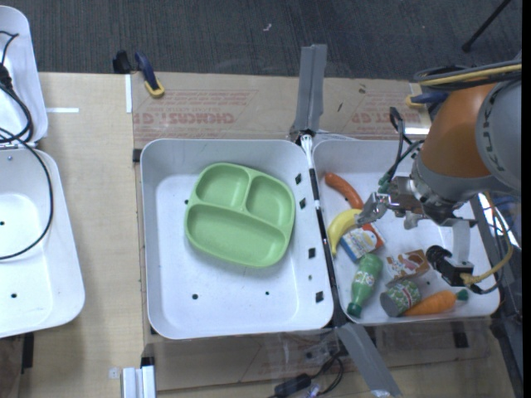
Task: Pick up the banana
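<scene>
The yellow banana [338, 227] lies curved in the right bin [365, 162], near its left wall. My gripper [374, 208] hangs low just right of the banana's upper end, close to it or touching it. The grey arm with its orange band [461, 136] reaches in from the right above the bin. Nothing is visibly lifted off the bin floor.
Crowding the banana are a red-orange pepper [343, 188], a white-and-blue packet [362, 241], a green bottle [362, 274], a snack packet [411, 264], a can [401, 296] and a carrot [432, 304]. A green divided plate [241, 215] rests in the left bin [166, 247].
</scene>
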Robot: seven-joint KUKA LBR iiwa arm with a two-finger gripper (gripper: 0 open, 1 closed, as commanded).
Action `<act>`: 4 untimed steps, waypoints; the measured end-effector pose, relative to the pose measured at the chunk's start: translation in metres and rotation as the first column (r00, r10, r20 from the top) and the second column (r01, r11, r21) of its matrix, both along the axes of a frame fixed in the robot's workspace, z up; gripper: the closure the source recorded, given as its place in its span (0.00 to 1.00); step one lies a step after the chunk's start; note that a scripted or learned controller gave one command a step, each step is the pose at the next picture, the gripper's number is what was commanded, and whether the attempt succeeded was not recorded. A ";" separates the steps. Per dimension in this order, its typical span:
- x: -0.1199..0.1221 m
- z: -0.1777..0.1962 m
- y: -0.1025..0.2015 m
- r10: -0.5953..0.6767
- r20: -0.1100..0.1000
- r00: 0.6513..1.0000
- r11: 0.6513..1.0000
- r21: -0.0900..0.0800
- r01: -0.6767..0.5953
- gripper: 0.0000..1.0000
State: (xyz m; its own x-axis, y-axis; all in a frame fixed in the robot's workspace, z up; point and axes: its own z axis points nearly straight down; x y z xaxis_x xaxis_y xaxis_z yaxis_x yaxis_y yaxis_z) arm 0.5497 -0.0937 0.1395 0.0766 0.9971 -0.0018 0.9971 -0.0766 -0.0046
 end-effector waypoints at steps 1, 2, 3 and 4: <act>0.022 -0.045 -0.001 0.136 0.007 0.991 0.991 0.000 -0.136 0.00; 0.046 -0.048 -0.012 0.239 0.005 0.971 0.971 -0.001 -0.239 0.00; 0.077 -0.048 -0.004 0.025 -0.001 1.000 1.000 -0.001 -0.025 0.00; 0.079 -0.048 0.000 0.386 0.004 0.923 0.923 0.001 -0.386 0.00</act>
